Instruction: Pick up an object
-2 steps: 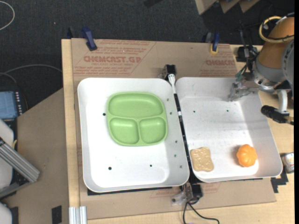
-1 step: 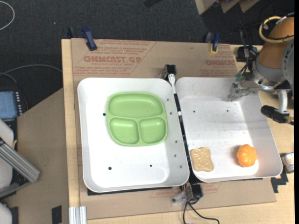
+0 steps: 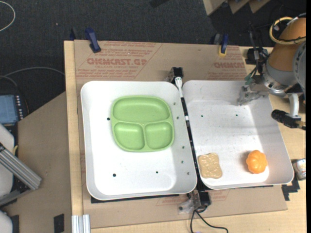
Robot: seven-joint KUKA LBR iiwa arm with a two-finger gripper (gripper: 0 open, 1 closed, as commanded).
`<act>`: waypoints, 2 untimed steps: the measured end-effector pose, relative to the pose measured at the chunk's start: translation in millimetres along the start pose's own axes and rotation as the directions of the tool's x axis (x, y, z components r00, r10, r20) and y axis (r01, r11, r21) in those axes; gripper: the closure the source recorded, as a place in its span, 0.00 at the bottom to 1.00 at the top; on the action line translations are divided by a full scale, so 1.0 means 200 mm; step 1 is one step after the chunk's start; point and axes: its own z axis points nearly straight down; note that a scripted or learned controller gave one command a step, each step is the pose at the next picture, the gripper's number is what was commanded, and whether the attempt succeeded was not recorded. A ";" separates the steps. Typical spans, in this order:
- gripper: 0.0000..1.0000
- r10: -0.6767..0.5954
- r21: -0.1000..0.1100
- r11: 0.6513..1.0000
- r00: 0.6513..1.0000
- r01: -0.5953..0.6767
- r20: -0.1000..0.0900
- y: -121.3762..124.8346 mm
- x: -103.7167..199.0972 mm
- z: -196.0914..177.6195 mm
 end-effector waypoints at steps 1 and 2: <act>1.00 0.000 0.000 1.000 1.000 0.000 0.000 0.00 0.00 0.00; 1.00 0.000 0.000 1.000 1.000 0.000 0.000 0.00 0.00 0.00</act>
